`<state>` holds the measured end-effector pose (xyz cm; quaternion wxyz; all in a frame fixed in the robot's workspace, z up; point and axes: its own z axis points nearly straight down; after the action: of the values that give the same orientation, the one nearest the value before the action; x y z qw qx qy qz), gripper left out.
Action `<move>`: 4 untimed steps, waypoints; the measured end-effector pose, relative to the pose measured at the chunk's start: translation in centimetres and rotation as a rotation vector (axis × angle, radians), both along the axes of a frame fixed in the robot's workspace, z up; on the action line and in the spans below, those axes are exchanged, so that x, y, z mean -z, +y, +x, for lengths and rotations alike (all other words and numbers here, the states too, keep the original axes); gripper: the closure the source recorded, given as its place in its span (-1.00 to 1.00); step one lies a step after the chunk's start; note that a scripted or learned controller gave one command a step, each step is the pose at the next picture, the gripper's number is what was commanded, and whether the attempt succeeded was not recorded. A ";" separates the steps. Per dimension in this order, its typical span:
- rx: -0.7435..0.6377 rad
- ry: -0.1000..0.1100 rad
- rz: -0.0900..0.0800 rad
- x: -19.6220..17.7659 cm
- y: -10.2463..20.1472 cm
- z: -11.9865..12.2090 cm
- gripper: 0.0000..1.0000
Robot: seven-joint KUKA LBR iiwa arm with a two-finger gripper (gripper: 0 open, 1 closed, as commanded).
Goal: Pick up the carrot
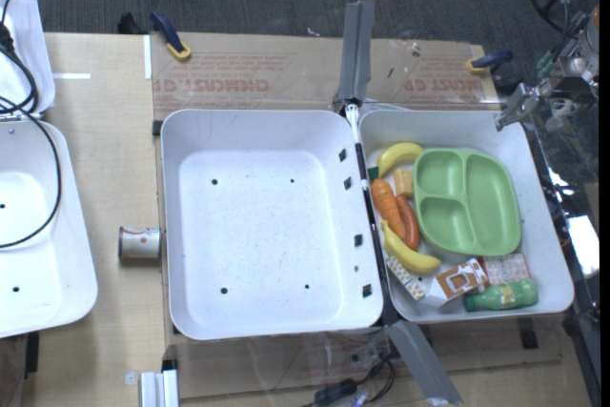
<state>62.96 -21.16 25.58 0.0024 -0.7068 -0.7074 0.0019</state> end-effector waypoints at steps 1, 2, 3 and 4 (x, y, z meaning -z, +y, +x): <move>-0.331 0.000 0.002 6.5 1.1 -4.4 -1.00; -0.513 -0.018 -0.006 15.8 2.7 1.8 -1.00; -0.185 -0.011 0.017 15.7 0.5 3.7 -1.00; -0.509 -0.010 0.000 16.3 8.4 3.2 -1.00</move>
<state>66.13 -12.77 9.24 -0.0017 -0.5058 -0.8627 -0.0010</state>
